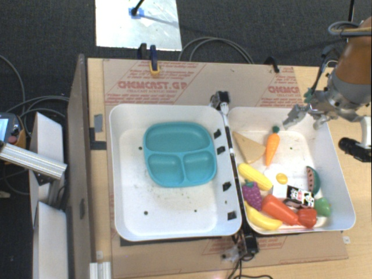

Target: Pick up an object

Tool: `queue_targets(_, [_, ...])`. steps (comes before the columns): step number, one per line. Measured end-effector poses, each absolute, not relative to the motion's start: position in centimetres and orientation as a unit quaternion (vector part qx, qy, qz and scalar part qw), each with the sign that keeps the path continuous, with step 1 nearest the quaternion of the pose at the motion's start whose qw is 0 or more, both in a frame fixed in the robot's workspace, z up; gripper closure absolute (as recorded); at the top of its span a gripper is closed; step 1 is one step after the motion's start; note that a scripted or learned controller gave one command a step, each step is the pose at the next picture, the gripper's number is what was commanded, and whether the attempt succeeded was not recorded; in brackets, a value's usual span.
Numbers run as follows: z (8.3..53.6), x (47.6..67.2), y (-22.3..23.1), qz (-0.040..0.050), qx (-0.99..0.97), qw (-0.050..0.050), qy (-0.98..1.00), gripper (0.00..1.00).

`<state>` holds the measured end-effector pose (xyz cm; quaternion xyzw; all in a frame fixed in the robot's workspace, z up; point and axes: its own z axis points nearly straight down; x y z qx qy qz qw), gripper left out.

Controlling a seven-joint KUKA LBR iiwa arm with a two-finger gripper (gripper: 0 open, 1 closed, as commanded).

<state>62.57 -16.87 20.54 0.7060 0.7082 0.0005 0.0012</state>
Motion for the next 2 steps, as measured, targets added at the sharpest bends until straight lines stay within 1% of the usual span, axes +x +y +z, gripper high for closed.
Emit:
queue_targets(1, [8.0, 63.7, -13.9, -0.0006, 0.705, -0.002, 0.71, 0.0])
queue_targets(2, [9.8, 63.9, -14.1, 0.0013, 0.705, 0.002, 0.71, 1.0])
